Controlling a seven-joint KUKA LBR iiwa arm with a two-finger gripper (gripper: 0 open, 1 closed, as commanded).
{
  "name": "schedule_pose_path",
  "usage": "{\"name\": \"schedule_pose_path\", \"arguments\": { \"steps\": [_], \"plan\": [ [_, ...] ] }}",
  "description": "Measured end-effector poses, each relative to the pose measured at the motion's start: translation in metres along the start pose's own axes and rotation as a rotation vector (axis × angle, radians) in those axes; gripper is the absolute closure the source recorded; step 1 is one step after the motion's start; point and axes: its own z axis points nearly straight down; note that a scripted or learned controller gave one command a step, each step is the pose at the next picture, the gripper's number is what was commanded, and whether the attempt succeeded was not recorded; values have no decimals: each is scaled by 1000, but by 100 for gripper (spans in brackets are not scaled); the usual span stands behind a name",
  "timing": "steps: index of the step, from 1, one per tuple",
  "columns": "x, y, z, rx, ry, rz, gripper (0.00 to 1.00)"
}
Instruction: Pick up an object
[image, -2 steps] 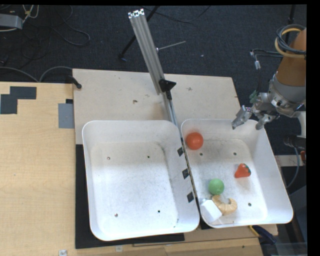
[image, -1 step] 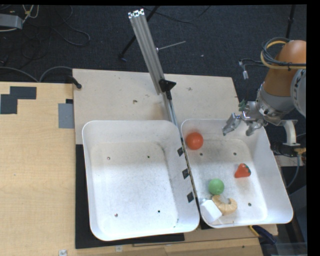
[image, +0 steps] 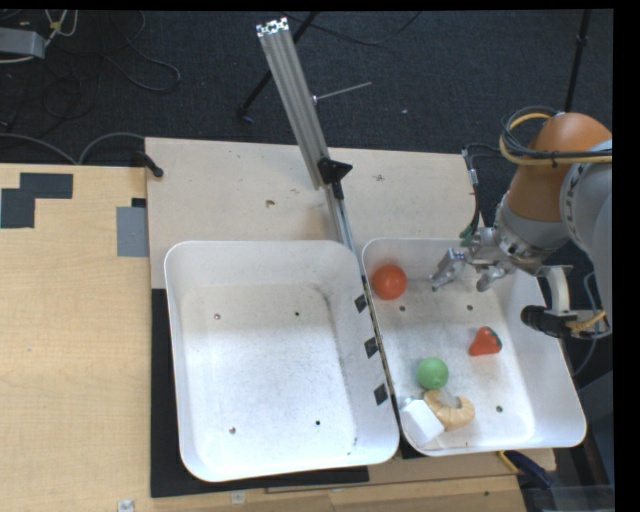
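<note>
A: How many bins (image: 262, 262) were there, left to right?

B: Two, white and shallow, side by side; the left bin (image: 200, 300) and the right bin (image: 545, 400) met at a seam with three small black clips along it; a grey metal rail (image: 298, 105) slanted down toward that seam from the top.

A: And how many objects?

B: Five, all in the right bin; one orange ball (image: 389, 281) near its upper left corner; one green ball (image: 432, 373) lower down; one white block (image: 422, 421) at the bottom edge, touching one tan curled piece (image: 451, 409) just to its right; one red piece (image: 485, 342) apart, toward the right side.

A: The gripper (image: 468, 268)?

B: One, over the top of the right bin, right of the orange ball and above the red piece; its fingers were spread apart, with nothing between them; the arm (image: 560, 190) came in from the right.
</note>
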Motion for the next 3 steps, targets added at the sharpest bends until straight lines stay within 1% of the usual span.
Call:
{"name": "schedule_pose_path", "arguments": {
  "steps": [1,2,3],
  "plan": [
    [-1,1,-14,-5,-1,1,100],
    [-6,4,-59,-11,-3,1,100],
    [-9,2,-123,-13,-4,1,100]
  ]
}}
